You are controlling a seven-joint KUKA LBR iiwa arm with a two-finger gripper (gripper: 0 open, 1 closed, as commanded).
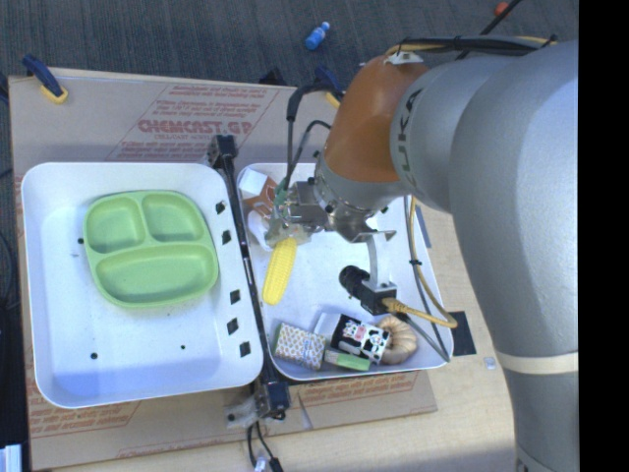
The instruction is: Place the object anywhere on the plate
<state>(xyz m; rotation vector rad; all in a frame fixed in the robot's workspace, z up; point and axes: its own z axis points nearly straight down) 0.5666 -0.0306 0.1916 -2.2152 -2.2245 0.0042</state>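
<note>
Nearest me, I see cardboard under the two bins. The corn cob lies in the right bin; the gripper sits just above it, grip unclear. The green plate is left. Beyond, dark carpet.

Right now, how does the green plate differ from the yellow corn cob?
The green plate is wide and flat with three compartments; the corn cob is narrow and long. The plate lies in the left bin, the corn in the right bin, close to the gripper. Both lie flat on white bin floors.
</note>
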